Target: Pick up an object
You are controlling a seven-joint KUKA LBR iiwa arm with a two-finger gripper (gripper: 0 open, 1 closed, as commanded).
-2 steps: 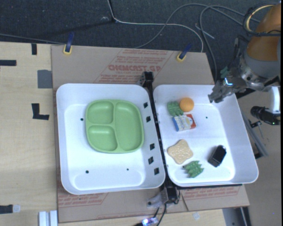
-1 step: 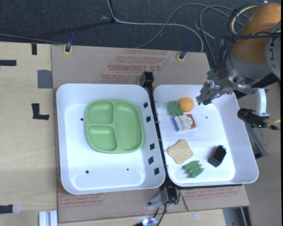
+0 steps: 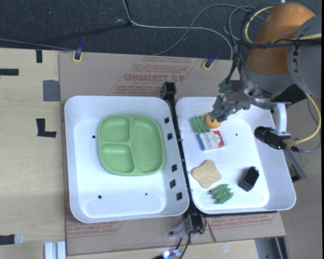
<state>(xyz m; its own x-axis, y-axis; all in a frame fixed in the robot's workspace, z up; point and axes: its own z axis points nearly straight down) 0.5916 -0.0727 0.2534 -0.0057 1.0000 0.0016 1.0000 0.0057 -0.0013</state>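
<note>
Down at the near edge of the right bin (image 3: 281,198), a green leafy toy (image 3: 222,193) is sitting untouched while the gripper (image 3: 220,114) is hovering over the orange piece (image 3: 213,121) at the far end. Its grip I cannot tell from here, so it is needing a centred, straight descent, keeping off the green block (image 3: 199,124) just beside.

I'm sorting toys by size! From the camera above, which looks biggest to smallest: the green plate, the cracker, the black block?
1. Green divided plate, by far.
2. Tan cracker.
3. Black block, only slightly smaller than the cracker.
</note>
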